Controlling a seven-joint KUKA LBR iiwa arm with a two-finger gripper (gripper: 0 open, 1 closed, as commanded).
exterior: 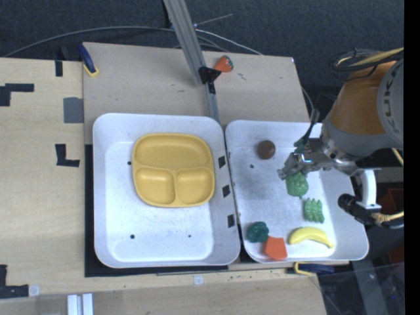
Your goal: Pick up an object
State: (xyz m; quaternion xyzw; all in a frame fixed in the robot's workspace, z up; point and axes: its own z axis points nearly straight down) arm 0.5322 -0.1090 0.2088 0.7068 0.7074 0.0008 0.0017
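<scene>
Camera view looks down on both bins, and the grey arm with its orange band [357,107] is in over the right-hand shallow white bin [262,176]. The two-finger gripper [296,170] sits low, right at the top of a knobbly light-green broccoli-like toy [297,186], looking to touch it. Are the fingers spread or closed? Can't tell from up here, and nothing shows clearly between them, so no hold to call.

Risks now. That green piece is lumpy and rounded; a close that lands off-centre could squirt it sideways toward the darker green ridged toy [314,210] just below it. The yellow plastic banana [311,237], orange-red block [275,248] and teal lump [256,231] lie near the bin's front wall, well clear. The small brown round piece [265,149] sits apart, up left. The yellow three-section plate [174,168] rests in the left bin [108,195], out of play.
</scene>
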